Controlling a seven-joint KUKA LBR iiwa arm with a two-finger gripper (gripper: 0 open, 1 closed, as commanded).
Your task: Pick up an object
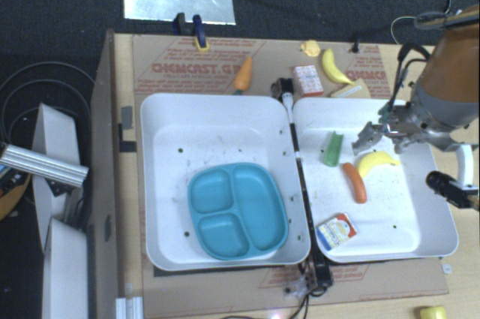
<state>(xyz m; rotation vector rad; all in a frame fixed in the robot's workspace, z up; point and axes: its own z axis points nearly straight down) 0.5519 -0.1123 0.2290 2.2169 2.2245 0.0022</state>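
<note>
My claw (373, 136) hovers above the curved yellow plastic banana (377, 161); grip unclear, nothing lifted yet.

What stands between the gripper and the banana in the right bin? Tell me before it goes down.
Nothing visible does. The gripper hangs just above and left of the banana in the right bin. The sausage lies below the banana and the green block to its left, both off the path.

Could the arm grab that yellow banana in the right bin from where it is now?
Probably yes. The end effector hangs right above the banana in the right bin. Nothing covers the banana; the orange sausage lies close beside it, so it might get nudged.
</note>
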